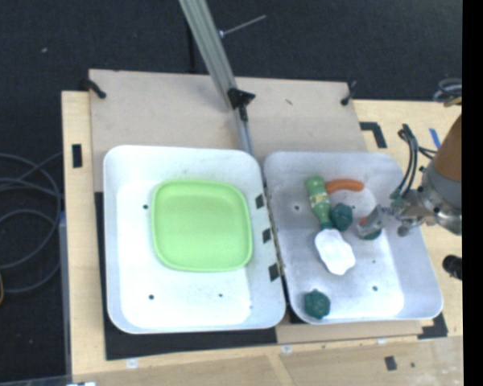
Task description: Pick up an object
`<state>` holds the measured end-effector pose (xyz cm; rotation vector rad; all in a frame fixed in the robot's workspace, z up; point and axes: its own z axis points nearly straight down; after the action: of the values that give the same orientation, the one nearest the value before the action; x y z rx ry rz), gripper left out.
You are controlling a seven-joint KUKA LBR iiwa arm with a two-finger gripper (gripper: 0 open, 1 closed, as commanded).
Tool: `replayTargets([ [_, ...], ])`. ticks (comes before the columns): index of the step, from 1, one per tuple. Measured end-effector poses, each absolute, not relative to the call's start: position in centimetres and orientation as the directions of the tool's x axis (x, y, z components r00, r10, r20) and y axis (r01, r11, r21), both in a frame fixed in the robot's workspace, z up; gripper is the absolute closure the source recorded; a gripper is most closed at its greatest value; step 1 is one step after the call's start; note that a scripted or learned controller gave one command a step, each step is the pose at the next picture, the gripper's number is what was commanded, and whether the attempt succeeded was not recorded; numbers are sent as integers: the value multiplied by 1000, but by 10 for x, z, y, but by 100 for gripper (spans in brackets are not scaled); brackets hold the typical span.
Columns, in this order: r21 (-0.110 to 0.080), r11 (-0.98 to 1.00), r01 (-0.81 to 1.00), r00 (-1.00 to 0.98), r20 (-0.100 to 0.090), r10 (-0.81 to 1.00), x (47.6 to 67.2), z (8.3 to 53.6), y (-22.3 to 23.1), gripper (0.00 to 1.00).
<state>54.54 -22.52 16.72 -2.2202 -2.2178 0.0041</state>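
Reaching low into the right bin (410, 292) at right of frame, hand (370, 225) beside the dark green lump (341, 215) and white object (335, 252), grip state impossible to tell, nothing visibly lifted, so pick still to do

No legible text, labels or numbers anywhere.
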Motion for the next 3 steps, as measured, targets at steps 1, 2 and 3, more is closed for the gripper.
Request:
replayTargets([
  [1,-4,0,1000,0,0,1000,554,117,-226,0],
  [2,1,-1,1000,1,-1,1000,554,101,-227,0],
  [3,3,-1,1000,1,-1,1000,555,112,-227,100],
])
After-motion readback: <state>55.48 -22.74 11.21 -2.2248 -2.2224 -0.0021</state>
